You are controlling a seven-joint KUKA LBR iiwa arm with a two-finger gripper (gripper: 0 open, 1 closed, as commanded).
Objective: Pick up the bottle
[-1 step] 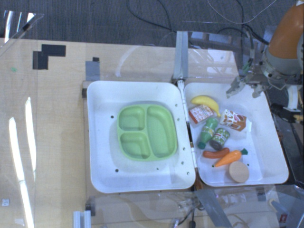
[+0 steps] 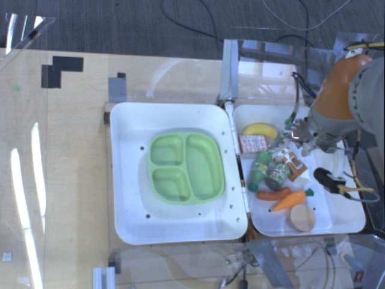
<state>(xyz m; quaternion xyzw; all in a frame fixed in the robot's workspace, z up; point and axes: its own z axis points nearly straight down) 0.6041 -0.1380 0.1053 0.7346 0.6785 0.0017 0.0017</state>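
In the right bin point(image 2: 355, 218), a carrot point(image 2: 287, 201) is seen nearest, and behind it the green bottle point(image 2: 260, 168) is lying. The gripper point(image 2: 296, 138) is placed farther back, right of the bottle; the state of its fingers cannot be told.

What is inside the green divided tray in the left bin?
The green tray shows three bare compartments, with no object in them. It rests in the left bin; the bin floor beneath it is covered.

Grey arm point(image 2: 355, 101) reaching in, bent downward
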